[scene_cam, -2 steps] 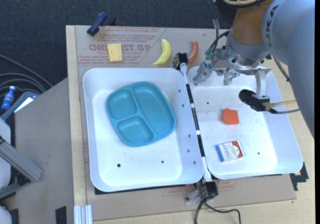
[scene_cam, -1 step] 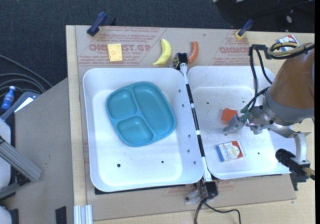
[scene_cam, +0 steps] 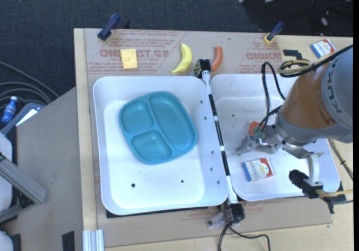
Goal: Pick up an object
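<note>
Arm enters from the right, grey body with the orange band (scene_cam: 305,95) over the right bin (scene_cam: 280,188). Claw (scene_cam: 251,142) is low in the right bin, near its middle, pointing toward the divider between the bins. Whether its fingers are spread or closed cannot be told from this angle; the metal tips blur together and nothing can be confirmed between them. A small orange and green object (scene_cam: 255,127) sits just beside the claw on its far side, partly hidden by the wrist; contact cannot be judged. A small white carton with blue and red print (scene_cam: 258,169) lies flat on the right bin floor, just in front of the claw, apart from it. Left bin (scene_cam: 106,177) carries a teal divided plate (scene_cam: 157,127) with three compartments, set toward the back half, slightly rotated. On the surface (scene_cam: 84,132) behind the bins: a yellow banana (scene_cam: 183,59), an orange carrot-shaped piece (scene_cam: 216,58), and a yellow square tag (scene_cam: 128,59). A blue clamp (scene_cam: 109,26) grips the back left corner of the surface. Black cable (scene_cam: 272,84) loops down along the arm.
</note>
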`<action>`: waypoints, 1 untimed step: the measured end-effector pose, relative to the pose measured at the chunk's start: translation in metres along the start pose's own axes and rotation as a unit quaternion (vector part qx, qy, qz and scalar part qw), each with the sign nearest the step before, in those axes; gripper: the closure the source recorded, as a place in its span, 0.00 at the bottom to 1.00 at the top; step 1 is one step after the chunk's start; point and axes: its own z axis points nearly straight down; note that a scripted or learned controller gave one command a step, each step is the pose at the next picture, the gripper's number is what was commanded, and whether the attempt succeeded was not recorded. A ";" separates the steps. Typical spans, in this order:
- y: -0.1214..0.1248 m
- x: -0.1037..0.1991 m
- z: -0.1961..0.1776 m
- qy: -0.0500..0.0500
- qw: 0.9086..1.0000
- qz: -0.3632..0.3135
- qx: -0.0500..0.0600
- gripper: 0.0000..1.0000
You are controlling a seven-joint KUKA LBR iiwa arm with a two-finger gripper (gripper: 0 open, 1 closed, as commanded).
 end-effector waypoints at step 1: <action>0.086 -0.008 -0.001 0.000 1.000 0.000 0.000 0.00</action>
